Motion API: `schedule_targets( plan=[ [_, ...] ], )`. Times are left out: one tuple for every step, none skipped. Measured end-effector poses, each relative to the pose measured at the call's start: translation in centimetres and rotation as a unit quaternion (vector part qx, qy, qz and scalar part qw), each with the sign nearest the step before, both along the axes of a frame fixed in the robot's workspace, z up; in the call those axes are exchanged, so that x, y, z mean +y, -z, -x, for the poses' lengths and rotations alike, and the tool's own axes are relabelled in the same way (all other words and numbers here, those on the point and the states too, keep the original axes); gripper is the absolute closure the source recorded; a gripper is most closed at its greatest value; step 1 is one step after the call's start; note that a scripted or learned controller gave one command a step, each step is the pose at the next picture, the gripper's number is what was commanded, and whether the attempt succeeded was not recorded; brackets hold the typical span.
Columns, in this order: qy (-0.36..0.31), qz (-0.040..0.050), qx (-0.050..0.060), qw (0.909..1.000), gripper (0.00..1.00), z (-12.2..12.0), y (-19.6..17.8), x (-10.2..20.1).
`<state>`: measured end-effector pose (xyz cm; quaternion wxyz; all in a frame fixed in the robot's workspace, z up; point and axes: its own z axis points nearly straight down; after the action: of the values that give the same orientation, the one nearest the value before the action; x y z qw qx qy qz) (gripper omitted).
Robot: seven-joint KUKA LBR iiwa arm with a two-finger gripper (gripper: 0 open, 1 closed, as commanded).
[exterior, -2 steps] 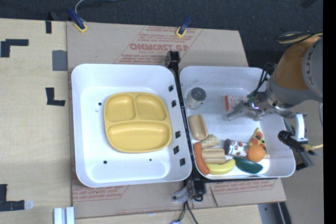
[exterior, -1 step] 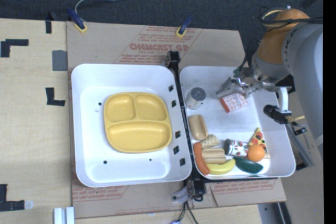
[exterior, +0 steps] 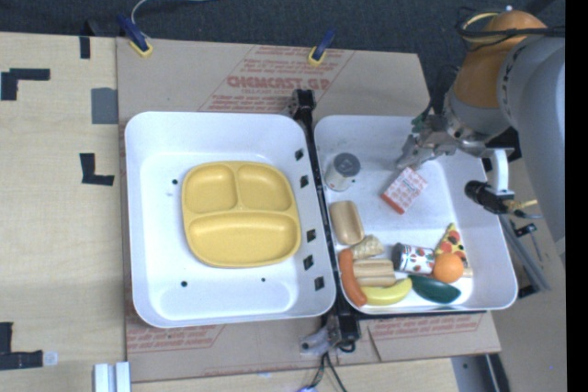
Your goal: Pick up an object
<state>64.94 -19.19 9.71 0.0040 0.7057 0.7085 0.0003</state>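
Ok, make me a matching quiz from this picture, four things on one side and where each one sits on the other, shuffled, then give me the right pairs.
Things:
1. yellow divided plate
2. red-and-white packet
3. banana
4. gripper

Places:
A. along the near edge of the right bin
B. in the middle of the left bin
C. in the right bin's far right part, just beyond the packet
D. in the right bin's upper half, lying apart from the pile of toy food

Pairs: 1-B, 2-D, 3-A, 4-C
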Motion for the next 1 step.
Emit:
schedule_targets(
  plan=[
    [0.000,0.0001,0.000,1.0000,0.00,0.02,0.03,0.00]
  ],
)
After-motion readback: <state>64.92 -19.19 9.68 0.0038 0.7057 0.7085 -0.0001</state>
